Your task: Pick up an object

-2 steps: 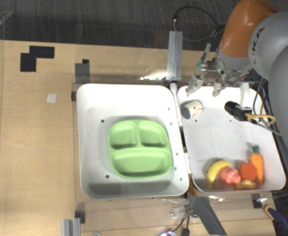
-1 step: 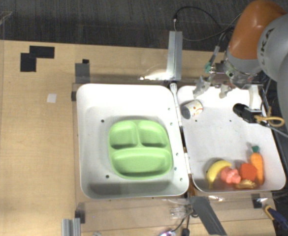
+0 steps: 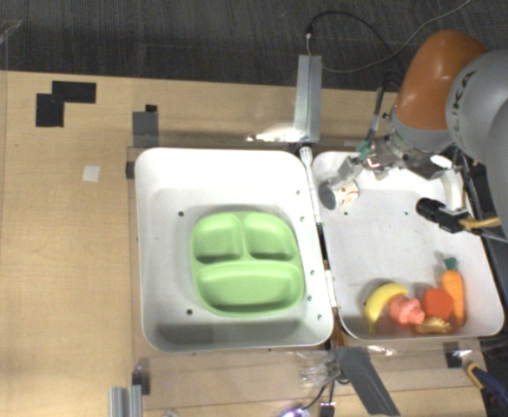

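My gripper (image 3: 339,189) hangs low over the far left corner of the right bin (image 3: 384,233), close to the wall shared with the left bin. A small pale thing with an orange spot (image 3: 349,195) shows right at its tip; whether it is held is unclear. Along the right bin's near edge lie a yellow banana (image 3: 380,299), a pink toy (image 3: 402,311), a red-orange piece (image 3: 437,303), an orange carrot (image 3: 454,290) with a green top, and a small brown piece (image 3: 434,325). All of these are far from the gripper.
In the left bin (image 3: 162,233) lies a green divided plate (image 3: 247,261). The arm's grey link and orange band (image 3: 432,81) cross the right bin's far right corner. A metal post (image 3: 308,98) stands behind the bins.
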Controlling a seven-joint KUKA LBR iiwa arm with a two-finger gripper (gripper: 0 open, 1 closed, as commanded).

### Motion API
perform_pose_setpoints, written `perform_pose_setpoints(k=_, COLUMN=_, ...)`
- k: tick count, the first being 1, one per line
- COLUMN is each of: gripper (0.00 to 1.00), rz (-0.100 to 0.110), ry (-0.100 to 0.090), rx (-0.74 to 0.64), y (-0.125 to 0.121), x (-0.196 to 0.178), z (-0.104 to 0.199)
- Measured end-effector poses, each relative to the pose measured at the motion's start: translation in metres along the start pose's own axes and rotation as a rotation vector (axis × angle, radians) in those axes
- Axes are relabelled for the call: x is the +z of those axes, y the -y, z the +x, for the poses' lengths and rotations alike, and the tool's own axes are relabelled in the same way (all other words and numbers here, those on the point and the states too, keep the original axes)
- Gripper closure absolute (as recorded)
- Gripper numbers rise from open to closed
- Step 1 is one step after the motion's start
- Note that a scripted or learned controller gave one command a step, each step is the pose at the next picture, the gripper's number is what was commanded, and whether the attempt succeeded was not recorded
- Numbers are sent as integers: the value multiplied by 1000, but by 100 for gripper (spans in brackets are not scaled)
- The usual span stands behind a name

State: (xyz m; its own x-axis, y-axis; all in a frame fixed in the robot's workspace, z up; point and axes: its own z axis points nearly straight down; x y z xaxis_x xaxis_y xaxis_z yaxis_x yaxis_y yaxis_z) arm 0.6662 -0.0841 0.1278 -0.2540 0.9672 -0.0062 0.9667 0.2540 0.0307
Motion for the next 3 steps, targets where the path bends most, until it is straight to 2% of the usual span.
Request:
perform_pose_setpoints(k=1, gripper=0, rz=-3, ry=2, rx=-119, y=-8, x=7, z=-5)
perform_pose_setpoints(k=2, gripper=0, rz=8, ry=-2, rx=17, y=-9, x=27, z=-5)
perform_pose_setpoints(k=3, gripper=0, rz=22, ry=-6, rx=-192, y=46, x=-61, z=24)
